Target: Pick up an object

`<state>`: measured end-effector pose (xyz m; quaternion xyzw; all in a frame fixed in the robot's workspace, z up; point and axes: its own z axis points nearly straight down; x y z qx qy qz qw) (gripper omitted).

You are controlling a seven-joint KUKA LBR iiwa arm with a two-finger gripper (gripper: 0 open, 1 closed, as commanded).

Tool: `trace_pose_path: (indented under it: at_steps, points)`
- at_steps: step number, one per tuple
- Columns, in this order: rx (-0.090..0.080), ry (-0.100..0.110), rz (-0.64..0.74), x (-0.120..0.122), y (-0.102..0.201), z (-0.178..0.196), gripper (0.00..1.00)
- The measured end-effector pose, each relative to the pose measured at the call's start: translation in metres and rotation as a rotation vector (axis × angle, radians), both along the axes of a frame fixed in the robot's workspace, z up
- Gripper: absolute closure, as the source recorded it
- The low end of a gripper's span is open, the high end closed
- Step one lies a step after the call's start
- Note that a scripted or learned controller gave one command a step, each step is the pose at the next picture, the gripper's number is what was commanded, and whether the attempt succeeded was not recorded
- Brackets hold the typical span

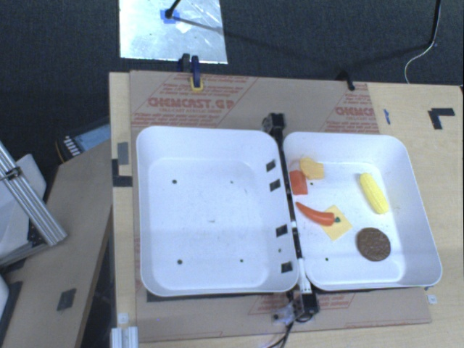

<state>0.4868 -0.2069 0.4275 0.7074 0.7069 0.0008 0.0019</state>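
The right bin (417,194) holds several toy foods. A yellow corn cob (374,192) lies toward its right side. A brown round cookie (373,244) sits near its front right. A red chili pepper (315,212) rests partly on a yellow cheese slice (338,225) in the middle. At the bin's left wall lie an orange-red block (298,182) and a small yellow piece (312,168).
The left bin (145,194) sits beside the right one, joined by a black hinge strip (284,194). Both rest on a cardboard sheet (217,100) on the bench. A silver plate (172,19) lies at the back. A metal frame (29,201) stands at the far left.
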Motion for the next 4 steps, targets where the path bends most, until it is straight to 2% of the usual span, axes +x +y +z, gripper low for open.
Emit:
trace_pose_path:
  at_steps: [2, 4]
  points:
    - [0.002, 0.006, 0.002, 0.000, 0.001, -0.121, 1.00]
    - [0.001, 0.001, 0.000, 0.001, 0.000, -0.123, 1.00]
